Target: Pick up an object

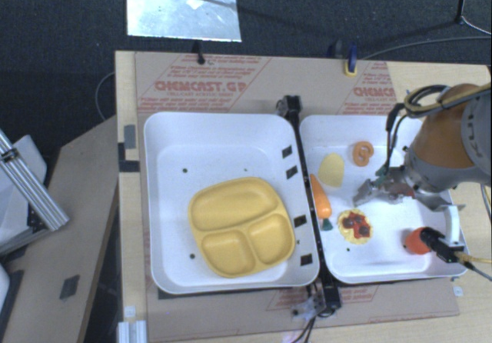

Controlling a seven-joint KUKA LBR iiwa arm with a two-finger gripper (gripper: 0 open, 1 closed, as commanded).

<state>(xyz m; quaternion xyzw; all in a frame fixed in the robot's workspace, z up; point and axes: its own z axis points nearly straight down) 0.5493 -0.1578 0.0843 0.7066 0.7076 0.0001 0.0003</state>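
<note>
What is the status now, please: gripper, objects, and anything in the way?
Gripper low over right bin, nothing seen held. Pizza slice just below it, carrot and yellow piece to its left. Path clear.

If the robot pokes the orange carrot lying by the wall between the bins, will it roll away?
Probably a little. The carrot looks long, round and tapered, so it would likely roll in a curve. It lies against the divider wall of the right bin, which should stop it on that side. It looks like smooth plastic, perhaps slippery.
</note>
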